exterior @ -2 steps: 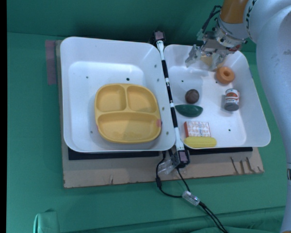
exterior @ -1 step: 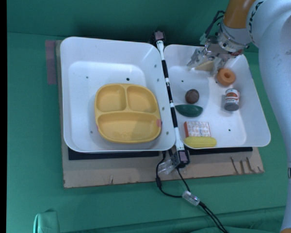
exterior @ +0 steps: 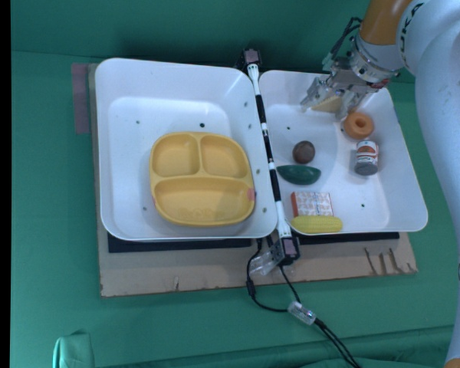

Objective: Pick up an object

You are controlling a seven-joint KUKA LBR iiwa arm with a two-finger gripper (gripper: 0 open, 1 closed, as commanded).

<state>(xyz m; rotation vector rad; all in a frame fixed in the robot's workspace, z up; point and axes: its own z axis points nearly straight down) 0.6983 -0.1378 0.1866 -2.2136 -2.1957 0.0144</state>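
Camera view, claw over right bin, seemingly gripping tan piece

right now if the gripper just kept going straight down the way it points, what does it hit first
Most likely the tan wedge-shaped piece right at the gripper, then the right bin's floor. Height above the bin is unclear from this view.

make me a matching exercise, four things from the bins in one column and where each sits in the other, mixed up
Things:
1. yellow divided plate
2. orange ring
3. corn cob
4. small can

Places:
A. near front edge of the right bin, just below the small printed box
B. left bin
C. right bin, just below the orange ring
D. right bin, far side, close to the gripper

Pairs: 1-B, 2-D, 3-A, 4-C
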